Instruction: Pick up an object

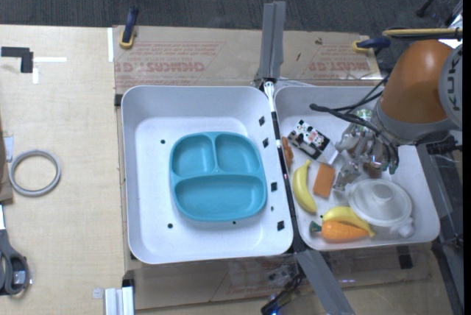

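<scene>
While the claw (353,163) hangs low inside the right bin (425,181), whether it is parted or closed I cannot tell, and nothing shows gripped in it. Just beside it on the bin's inner side lies an orange block (323,180), then a banana (302,188); directly below it sits a white lidded bowl (380,202), and beyond that a carrot (343,231) touching a second banana (346,215). A black-and-white toy (308,139) lies above. Farther off, the left bin (140,159) holds a teal divided plate (218,176). With pieces packed close, a descent could strike the bowl's rim or nudge the block aside, closing on nothing.
</scene>
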Robot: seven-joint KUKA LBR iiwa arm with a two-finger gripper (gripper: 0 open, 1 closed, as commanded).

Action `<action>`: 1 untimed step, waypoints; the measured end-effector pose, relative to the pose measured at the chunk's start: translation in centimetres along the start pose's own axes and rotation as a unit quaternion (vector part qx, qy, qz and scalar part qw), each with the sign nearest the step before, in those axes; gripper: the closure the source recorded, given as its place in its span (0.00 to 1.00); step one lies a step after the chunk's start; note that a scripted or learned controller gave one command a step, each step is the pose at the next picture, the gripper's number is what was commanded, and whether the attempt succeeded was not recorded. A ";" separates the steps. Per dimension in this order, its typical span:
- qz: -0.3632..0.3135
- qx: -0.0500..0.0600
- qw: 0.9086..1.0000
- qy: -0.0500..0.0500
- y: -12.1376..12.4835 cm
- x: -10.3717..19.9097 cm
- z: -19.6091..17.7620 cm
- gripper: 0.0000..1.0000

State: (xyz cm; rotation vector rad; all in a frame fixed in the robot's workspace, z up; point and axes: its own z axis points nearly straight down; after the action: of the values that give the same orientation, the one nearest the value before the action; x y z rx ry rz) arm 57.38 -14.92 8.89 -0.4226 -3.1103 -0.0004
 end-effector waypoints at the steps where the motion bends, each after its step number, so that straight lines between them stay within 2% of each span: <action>1: 0.017 0.000 1.000 0.000 4.0 3.2 0.0 0.00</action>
State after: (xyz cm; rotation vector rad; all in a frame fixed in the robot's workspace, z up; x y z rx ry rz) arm 55.35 -10.20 8.86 -0.4740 -3.1023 -0.0011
